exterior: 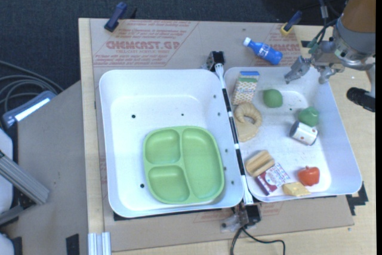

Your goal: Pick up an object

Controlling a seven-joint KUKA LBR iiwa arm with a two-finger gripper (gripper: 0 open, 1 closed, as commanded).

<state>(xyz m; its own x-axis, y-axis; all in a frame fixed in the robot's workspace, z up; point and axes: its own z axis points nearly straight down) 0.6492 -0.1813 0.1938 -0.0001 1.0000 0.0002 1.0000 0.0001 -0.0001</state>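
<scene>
The right bin holds several small items: a patterned carton, a green ball, a tan bagel, a green-topped white can, a bread piece, a red packet, a yellow wedge and a red tomato. My gripper hangs over the bin's far right corner, up and to the right of the green ball. It is open, with nothing between its two spread fingers.
The left bin carries a green divided plate. A blue bottle lies on the cardboard behind the right bin. Clamps sit at the board's far edge. A black clip joins the bins.
</scene>
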